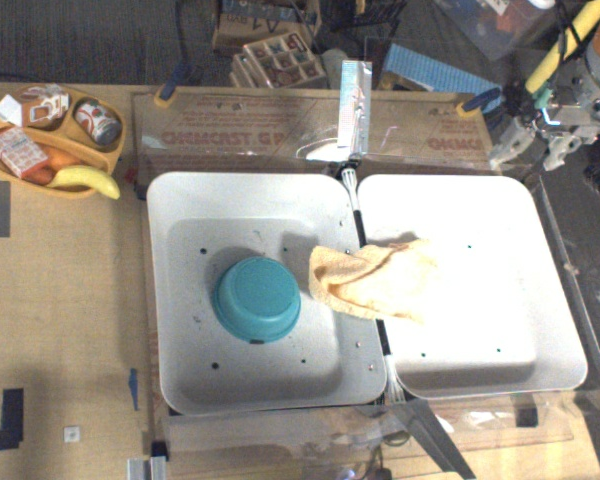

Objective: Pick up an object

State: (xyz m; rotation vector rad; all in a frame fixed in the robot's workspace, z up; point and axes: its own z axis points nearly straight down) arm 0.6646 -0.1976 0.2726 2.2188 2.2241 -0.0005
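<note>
While gripper (525, 133) waits beyond the right bin's (500, 368) far right corner, nothing is grasped.
Jaw state: cannot tell; teal bowl (259, 299) sits upside down mid left bin (180, 218); yellow cloth (370, 280) drapes the shared rim, so probably easiest to pinch.

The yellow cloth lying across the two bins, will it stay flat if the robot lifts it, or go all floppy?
Probably floppy: the yellow cloth already lies crumpled and bends over the ridge between the left bin and the right bin. It looks thin, so likely light. Pushed, it would probably bunch up rather than slide.
</note>
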